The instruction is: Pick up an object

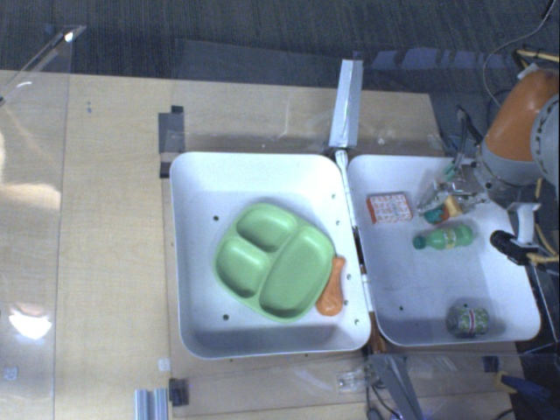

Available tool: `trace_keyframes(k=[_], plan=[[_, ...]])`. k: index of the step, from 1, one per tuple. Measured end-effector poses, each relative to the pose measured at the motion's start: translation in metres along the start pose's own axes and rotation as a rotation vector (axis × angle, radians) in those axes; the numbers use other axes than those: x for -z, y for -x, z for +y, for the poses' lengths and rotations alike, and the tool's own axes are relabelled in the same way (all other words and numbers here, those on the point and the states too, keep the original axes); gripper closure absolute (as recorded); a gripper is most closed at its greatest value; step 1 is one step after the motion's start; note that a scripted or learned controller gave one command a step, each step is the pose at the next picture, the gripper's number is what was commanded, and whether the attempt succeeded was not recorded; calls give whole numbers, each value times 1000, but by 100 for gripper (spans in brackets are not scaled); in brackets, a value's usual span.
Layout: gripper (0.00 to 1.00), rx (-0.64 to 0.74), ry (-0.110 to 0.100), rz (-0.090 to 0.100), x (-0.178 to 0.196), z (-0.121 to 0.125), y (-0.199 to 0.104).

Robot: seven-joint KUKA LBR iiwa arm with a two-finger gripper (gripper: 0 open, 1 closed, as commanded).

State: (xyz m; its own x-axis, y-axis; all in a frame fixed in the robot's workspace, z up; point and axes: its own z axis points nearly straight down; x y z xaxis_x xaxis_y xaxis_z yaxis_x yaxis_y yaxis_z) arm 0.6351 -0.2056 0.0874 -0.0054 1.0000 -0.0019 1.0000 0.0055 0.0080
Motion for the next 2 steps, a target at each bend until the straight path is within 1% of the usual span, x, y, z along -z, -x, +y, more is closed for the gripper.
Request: trace_keyframes(k=[1, 2], plan=[[100, 4, 5, 1, 11, 3, -2], [100, 3, -4, 2, 82, 16, -55]])
